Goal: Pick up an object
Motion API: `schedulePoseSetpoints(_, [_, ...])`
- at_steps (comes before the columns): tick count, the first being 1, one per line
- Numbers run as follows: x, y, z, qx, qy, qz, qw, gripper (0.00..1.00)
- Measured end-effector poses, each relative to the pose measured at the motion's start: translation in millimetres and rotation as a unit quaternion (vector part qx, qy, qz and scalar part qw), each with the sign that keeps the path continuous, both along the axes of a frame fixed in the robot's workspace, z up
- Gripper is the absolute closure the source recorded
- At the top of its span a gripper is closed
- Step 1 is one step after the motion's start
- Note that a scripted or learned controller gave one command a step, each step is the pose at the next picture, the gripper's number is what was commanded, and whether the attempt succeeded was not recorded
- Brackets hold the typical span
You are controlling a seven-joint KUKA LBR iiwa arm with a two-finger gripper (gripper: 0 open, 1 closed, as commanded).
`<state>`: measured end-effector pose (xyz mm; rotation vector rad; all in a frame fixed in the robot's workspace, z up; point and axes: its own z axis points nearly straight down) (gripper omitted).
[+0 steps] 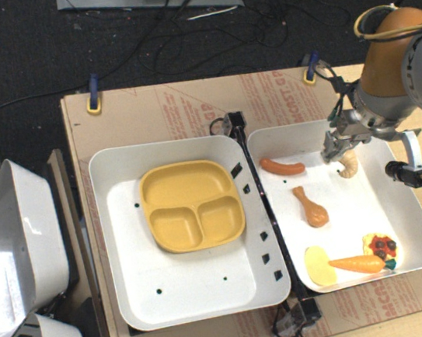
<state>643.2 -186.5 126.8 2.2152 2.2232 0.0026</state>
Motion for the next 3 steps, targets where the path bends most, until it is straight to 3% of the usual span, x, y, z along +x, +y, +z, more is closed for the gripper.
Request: schedulePoseSetpoints(3, [3, 3, 165, -0.0007, -0.002, 0.0, 1.0, 1.0])
